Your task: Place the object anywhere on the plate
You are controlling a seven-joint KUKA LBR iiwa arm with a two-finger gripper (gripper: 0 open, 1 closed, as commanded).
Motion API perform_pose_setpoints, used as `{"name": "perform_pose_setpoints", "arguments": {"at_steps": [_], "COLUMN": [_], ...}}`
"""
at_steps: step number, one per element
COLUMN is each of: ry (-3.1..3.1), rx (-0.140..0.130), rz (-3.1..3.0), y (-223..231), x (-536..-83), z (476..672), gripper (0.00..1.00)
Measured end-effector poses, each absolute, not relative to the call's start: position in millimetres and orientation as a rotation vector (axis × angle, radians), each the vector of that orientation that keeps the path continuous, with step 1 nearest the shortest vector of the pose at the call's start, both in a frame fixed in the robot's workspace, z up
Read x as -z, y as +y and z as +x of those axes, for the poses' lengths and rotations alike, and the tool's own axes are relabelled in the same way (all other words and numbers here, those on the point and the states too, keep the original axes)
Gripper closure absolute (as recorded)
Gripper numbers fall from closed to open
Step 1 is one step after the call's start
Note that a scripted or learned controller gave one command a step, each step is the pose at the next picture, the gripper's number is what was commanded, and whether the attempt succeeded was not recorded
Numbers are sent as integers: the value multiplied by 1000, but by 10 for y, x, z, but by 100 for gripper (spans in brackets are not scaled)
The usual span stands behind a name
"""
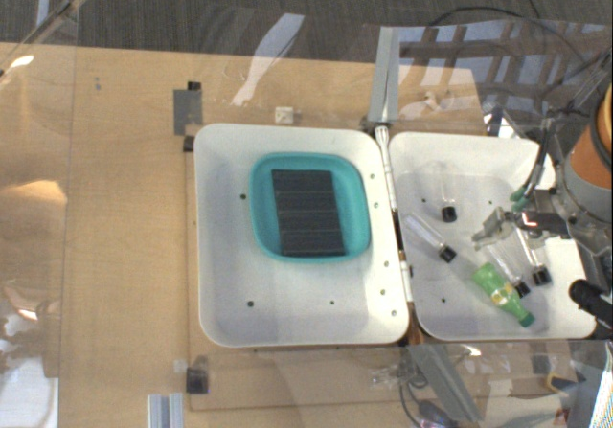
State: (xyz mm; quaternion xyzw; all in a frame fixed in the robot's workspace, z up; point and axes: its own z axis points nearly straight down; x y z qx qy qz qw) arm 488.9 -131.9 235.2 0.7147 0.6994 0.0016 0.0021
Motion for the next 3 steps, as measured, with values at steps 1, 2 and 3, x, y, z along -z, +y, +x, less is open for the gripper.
{"name": "perform_pose_setpoints", "arguments": {"at_steps": [1, 2, 3], "ry": [2158, 2124, 2087], "rx": [-6, -6, -6], "rz": [2277, 2311, 2343], "y": [-1139, -967, -1009], "x": [-2329, -2231, -2311], "z": [4891, 4925, 4888], "gripper": [0, 0, 0]}}
